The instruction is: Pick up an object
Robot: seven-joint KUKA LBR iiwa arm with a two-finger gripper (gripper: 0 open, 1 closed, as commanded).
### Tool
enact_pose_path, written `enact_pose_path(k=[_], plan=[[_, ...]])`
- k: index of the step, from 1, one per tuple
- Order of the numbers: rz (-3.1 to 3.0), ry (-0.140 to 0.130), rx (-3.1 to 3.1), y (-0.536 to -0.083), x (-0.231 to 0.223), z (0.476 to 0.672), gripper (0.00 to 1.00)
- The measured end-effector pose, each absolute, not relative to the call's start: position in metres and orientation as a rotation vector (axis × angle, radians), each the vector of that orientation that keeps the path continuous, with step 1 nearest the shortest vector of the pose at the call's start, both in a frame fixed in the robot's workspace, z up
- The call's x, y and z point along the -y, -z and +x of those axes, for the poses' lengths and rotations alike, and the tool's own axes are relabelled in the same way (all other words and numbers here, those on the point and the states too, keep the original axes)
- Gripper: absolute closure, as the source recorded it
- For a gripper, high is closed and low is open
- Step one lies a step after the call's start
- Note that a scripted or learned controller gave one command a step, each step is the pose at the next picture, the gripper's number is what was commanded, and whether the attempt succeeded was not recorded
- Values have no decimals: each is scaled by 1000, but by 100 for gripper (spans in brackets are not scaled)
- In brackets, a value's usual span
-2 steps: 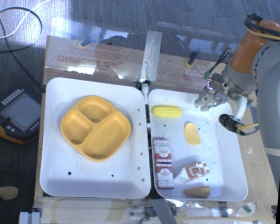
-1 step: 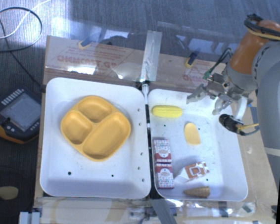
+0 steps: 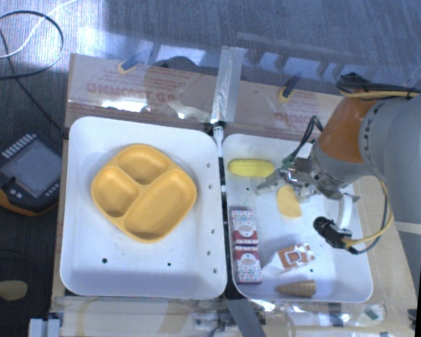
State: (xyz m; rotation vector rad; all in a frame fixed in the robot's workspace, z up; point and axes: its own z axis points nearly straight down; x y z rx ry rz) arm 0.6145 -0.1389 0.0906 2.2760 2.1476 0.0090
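Camera view: yellow piece point(image 3: 289, 202) beneath tool point(image 3: 293, 179)

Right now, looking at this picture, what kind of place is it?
Probably a robotics lab or test bench, not a kitchen: a grey robot arm reaches over two white bins, a teach pendant lies on the carpet with loose cables, and the food items look like toys.

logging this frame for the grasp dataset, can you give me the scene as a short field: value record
left bin: holds a yellow divided plate
right bin: yellow corn cob, pale yellow piece, red and white carton, small orange and white packet, brown item
arm: reaches in from the right, over the right bin
tool: low, just above the pale yellow piece
outside bins: handheld pendant on the floor at left
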Motion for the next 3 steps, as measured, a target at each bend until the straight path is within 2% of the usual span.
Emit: enact_pose_path(k=[1, 2, 3], plan=[[2275, -18, -2148, -102, 138, 616, 100], [2285, 2, -2156, -184, 91, 640, 100], [2285, 3, -2156, -183, 91, 640, 0]])
